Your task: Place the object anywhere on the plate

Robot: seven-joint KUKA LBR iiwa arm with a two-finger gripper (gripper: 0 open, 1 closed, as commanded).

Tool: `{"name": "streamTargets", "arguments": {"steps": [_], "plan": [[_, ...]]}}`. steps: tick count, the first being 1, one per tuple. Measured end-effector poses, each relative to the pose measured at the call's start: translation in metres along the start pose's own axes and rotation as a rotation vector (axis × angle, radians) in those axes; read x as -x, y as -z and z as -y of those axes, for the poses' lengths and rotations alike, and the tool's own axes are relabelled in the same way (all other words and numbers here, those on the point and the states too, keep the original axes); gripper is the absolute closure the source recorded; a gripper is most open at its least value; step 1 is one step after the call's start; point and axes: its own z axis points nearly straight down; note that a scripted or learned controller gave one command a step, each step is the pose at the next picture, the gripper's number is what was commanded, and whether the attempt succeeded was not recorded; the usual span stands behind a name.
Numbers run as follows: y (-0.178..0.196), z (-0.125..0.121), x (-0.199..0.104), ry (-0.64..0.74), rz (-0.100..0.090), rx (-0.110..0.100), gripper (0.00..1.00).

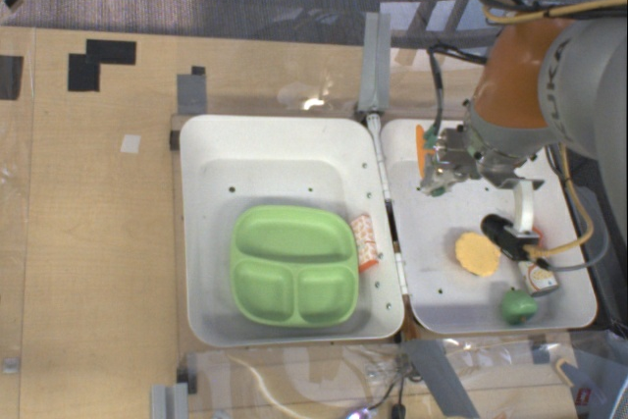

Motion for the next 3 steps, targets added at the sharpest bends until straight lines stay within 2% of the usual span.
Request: {"name": "streamTargets", "arguments": {"steps": [1, 2, 3], "plan": [[0.000, 0.073, -0.069, 0.079, 0.001, 0.000, 1.00], [-0.013, 0.069, -0.154, 0.099, 0.001, -0.001, 1.00], [0.088, 0.030, -0.155, -0.148, 0.001, 0.001, 1.00]]}}
